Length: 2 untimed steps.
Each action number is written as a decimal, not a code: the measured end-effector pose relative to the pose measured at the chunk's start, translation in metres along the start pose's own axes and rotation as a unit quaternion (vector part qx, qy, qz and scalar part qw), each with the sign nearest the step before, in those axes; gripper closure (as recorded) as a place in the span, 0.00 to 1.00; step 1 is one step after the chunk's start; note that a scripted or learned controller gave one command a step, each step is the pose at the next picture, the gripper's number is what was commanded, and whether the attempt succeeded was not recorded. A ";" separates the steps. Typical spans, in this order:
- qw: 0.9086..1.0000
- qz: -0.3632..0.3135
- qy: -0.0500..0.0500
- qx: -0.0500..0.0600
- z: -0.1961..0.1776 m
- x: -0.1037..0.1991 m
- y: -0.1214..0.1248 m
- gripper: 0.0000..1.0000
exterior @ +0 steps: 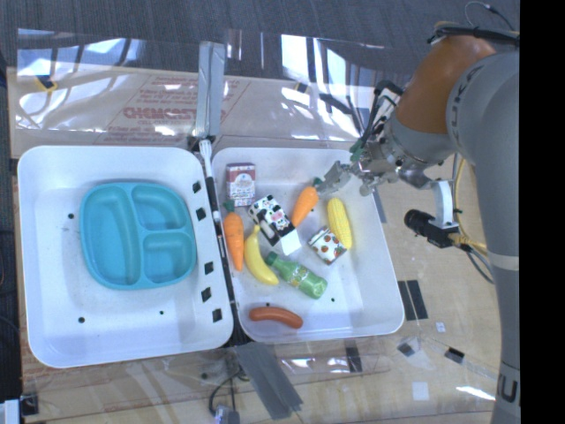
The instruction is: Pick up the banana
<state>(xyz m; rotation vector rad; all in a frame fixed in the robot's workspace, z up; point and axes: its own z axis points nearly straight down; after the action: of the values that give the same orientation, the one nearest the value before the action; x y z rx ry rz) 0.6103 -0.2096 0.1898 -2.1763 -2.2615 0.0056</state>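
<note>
I am seeing the gripper point(340, 177) hovering at the right bin's point(380, 312) upper edge, fingers spread, holding nothing; banana point(259, 261) lying centre-frame beside a carrot point(234, 239).

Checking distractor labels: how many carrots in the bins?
2, both in the right bin. One carrot lies along its left wall, beside the banana. The other carrot is tilted near the middle, by the cow-print carton. None seems hidden.
</note>
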 end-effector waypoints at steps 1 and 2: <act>1.000 -0.011 -0.004 -0.012 0.086 0.000 -0.016 0.00; 1.000 -0.013 -0.005 -0.013 0.074 -0.001 -0.015 1.00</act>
<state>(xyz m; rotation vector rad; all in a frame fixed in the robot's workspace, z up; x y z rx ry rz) 0.5954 -0.2111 0.1155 -2.1638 -2.3073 -0.0139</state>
